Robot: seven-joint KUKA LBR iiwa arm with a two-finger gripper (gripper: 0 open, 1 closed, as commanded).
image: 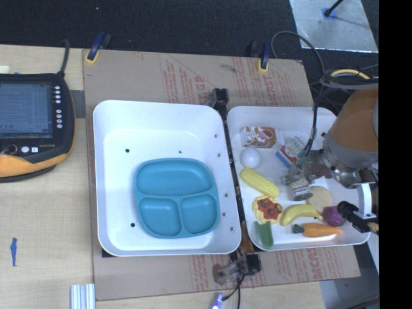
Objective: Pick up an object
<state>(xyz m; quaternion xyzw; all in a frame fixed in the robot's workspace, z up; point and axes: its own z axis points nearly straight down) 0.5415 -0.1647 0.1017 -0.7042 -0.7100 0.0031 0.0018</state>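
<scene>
Counter (58, 237): one, pale wood, with a brown cardboard sheet (193, 76) laid under the bins.

White bins: two, side by side. Left bin (116, 127) holds one blue divided tray (175, 197), three compartments. Right bin (241, 118) holds the small items.

Handheld control pendant (29, 124): one, at far left on the counter.

Arm (354, 131): one, entered from the right; the gripper (301, 176) is lowered over the middle of the right bin. Whether the fingers are spread or pressed together cannot be told, and nothing is seen between them.

Toy foods, right bin, one of each counted: corn cob (259, 181), banana (300, 213), carrot (318, 230), pizza slice (267, 208), green piece (264, 234), purple piece (333, 215), white ball (250, 157), printed packet (259, 136). Small blue-and-white pieces near the gripper are too blurred to count.

Handling: the items are judged light, stiff, smooth plastic, not fragile, likely slippery. The corn cob, left of the gripper, is best taken across its narrow middle; the ball is judged apt to roll away.
</scene>
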